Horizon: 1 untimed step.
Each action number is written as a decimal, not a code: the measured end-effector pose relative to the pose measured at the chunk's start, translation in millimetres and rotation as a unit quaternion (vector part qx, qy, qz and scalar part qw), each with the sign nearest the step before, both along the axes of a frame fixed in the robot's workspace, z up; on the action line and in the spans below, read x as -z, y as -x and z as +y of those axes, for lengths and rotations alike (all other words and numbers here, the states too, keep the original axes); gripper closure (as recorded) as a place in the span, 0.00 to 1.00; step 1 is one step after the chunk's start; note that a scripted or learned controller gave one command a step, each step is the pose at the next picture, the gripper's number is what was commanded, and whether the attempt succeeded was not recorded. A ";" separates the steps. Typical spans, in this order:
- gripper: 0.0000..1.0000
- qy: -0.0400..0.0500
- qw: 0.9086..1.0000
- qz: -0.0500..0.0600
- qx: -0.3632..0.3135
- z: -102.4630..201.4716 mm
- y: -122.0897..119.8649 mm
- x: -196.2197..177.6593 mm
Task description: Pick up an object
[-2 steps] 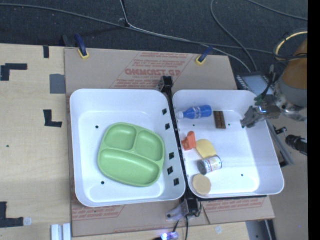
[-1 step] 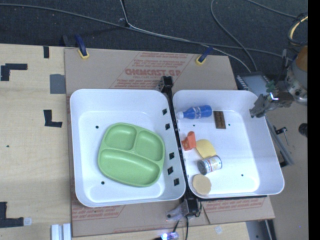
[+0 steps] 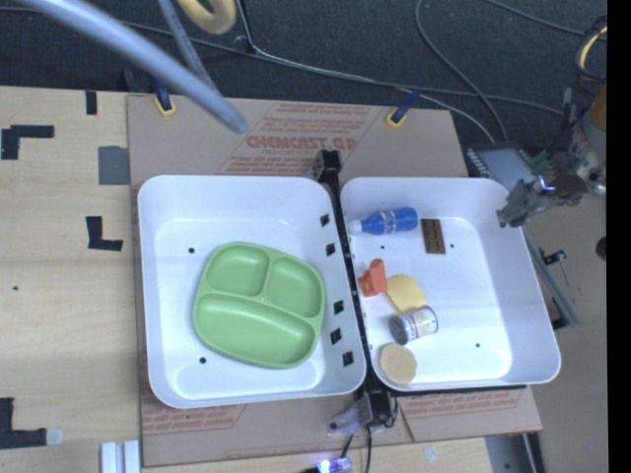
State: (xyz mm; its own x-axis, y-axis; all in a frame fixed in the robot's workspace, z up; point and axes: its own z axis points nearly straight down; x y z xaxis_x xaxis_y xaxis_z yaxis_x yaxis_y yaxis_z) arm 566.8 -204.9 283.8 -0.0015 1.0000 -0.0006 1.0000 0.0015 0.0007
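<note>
White bins sat side by side: the left bin [image 3: 158, 264] held a green plate [image 3: 259, 304]; the right bin [image 3: 513, 304] held a blue bottle [image 3: 387, 222], can [image 3: 414, 324] and small pieces. The gripper [image 3: 518, 205] hovered at its right rim, finger state indiscernible.

I'm seeing the gripper [image 3: 520, 205] as a small dark grey metal piece with lighter silvery patches near its base. Behind it, the wrist [image 3: 592, 161] is showing pale grey and whitish housings, blurred, and a yellowish ring [image 3: 592, 52] is curving just above.
</note>
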 end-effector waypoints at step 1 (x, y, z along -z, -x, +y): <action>1.00 -0.001 1.000 0.001 -0.003 60.3 -15.3 14.2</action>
